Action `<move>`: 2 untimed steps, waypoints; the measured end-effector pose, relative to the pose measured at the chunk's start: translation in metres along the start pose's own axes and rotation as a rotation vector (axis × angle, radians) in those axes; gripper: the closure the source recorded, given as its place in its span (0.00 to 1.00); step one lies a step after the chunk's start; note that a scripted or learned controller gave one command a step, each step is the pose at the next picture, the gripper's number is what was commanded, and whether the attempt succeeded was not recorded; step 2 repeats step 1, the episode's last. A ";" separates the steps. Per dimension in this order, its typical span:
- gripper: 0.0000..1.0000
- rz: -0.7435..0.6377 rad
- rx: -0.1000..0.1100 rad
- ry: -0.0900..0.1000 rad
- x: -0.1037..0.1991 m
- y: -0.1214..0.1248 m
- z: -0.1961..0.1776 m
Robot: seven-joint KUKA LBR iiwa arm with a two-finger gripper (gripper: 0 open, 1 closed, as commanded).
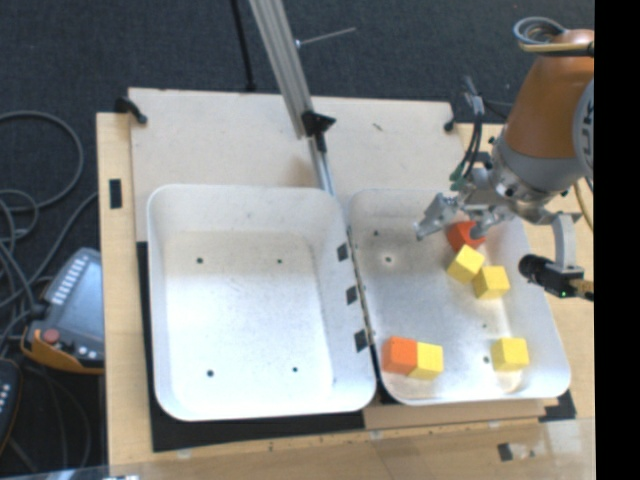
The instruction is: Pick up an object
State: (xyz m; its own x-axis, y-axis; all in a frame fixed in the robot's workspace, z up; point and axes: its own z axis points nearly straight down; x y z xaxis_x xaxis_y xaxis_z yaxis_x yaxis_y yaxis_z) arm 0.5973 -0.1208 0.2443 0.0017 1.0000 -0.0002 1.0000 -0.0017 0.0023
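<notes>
red-orange block sits in the right bin, far side, partly under the gripper; whether the gripper is released or clenched i cannot tell; approach step, next a closing and lift

Even, bright overhead light falls on the two white bins, which verge on glare while the dark floor stays dim. Shadows are soft and short. The frame is slightly soft and grainy throughout, with blocks' edges blurred.
</notes>
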 end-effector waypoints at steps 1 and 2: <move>0.00 0.002 0.007 -0.002 -0.052 0.019 0.066; 0.00 0.002 0.007 -0.002 -0.052 0.019 0.066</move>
